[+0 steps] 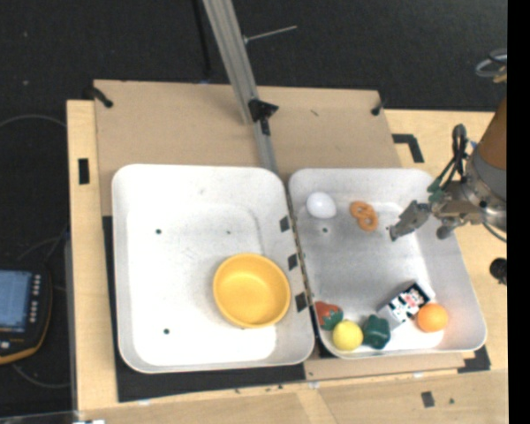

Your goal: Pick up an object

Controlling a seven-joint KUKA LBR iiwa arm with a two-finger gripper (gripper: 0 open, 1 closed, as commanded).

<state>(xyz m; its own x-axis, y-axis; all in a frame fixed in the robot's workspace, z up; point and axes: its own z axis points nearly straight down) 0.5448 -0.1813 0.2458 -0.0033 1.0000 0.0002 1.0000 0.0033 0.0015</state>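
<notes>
Gripper [421,223] spread open and holding nothing, hovering over the right bin [371,276] near its right wall, orange pretzel-shaped piece [365,215] just to its left on the bin floor, white ball [321,205] further left, yellow bowl [251,290] in the left bin [172,237]

The pincer [424,221] hangs at the view's right, fingers spread apart (nothing between them).
</notes>
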